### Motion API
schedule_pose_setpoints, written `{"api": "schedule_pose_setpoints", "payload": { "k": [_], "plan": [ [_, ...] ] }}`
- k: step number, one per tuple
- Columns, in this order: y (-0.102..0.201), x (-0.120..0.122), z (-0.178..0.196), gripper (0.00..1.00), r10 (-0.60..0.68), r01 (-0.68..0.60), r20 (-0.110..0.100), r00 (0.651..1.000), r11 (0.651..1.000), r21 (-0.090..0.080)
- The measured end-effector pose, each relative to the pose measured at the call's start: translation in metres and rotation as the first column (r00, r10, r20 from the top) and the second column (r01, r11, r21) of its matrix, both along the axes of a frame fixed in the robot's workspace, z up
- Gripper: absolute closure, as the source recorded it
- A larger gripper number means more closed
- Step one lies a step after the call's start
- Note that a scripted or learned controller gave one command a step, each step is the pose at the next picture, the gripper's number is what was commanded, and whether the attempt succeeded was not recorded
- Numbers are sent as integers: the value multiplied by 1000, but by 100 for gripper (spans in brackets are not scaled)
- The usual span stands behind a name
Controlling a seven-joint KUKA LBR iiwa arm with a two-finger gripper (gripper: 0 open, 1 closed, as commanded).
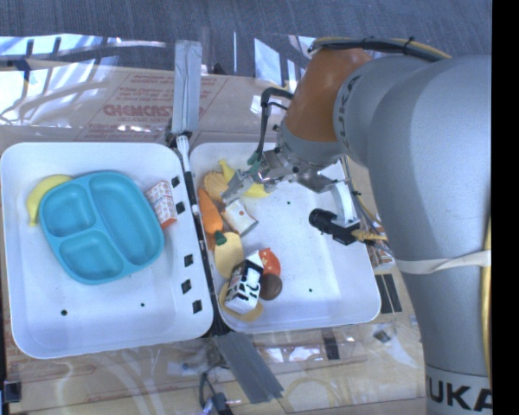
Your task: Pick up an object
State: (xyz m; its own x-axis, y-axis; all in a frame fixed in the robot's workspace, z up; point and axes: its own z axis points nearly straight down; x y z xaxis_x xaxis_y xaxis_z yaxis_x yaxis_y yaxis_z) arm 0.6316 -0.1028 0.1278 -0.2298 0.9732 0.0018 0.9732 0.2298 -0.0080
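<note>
Gripper is seen low over the right bin – beside the carrot. Jaws' state cannot be told – nothing is seen held.

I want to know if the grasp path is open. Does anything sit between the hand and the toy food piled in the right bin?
Nothing visible does. The hand is low at the pile's upper end, right by the carrot and the yellow pieces along the right bin's left wall.
</note>
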Motion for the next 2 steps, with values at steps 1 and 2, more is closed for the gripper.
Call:
{"api": "schedule_pose_setpoints", "payload": {
  "k": [1, 2],
  "plan": [
    [-13, 29, -29, 0, -22, 22, 18, 1000, 1000, -1],
    [-11, 30, -18, 100, -15, 15, 21, 1000, 1000, 0]
  ]
}}
